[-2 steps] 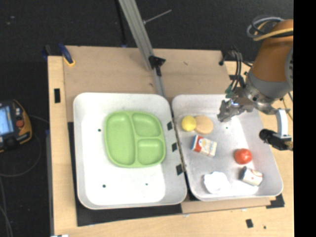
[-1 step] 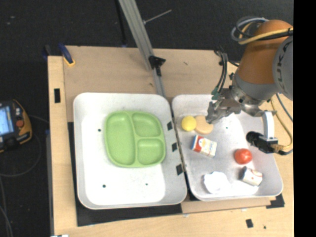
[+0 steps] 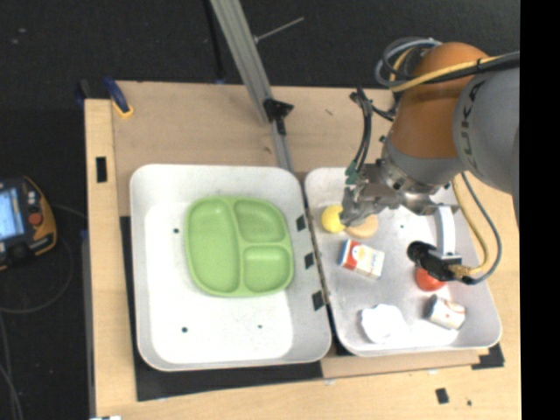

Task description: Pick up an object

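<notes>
Working from the left, I see the shallow white left bin [image 3: 157, 322] on the tabletop [image 3: 192, 121] carrying only a light green three-compartment plastic tray [image 3: 238, 245]; nothing there is within my reach at present; in the shallow white right bin [image 3: 490, 322], a small round yellow ball [image 3: 332, 220] lies at the left, just beside and slightly left of my hand [image 3: 357, 206], with a flat tan disc [image 3: 363, 227] directly under the hand's tip; I judge the ball the likeliest target, and being round it has no long axis to align with; whether my hand is released or clenched I cannot tell; I see nothing held; a small white and orange carton [image 3: 362, 259] lies just below, well apart from the hand.
</notes>
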`<state>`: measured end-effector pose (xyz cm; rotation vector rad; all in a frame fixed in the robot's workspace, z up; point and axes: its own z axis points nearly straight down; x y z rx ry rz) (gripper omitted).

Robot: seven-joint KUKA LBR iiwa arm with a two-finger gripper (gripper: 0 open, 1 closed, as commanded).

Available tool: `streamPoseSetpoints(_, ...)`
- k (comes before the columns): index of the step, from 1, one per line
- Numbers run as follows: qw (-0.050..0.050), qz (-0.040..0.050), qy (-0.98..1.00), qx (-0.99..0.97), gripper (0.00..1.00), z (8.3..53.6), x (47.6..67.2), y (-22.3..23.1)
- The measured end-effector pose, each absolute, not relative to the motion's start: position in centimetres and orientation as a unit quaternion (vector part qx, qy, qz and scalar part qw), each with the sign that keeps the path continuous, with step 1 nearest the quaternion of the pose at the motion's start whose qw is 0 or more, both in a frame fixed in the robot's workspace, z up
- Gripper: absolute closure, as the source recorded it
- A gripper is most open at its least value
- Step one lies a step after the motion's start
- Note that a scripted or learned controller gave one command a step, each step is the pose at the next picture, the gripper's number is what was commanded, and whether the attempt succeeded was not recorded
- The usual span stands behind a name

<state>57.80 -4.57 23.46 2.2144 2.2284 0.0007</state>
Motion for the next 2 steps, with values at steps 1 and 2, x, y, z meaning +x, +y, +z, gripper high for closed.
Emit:
streamPoseSetpoints(1,0.0,0.0006,0.71,0.704,1.0,22.7,57.4,1.0)
streamPoseSetpoints(2,0.0,0.0017,0.71,0.704,1.0,24.3,57.0,5.7)
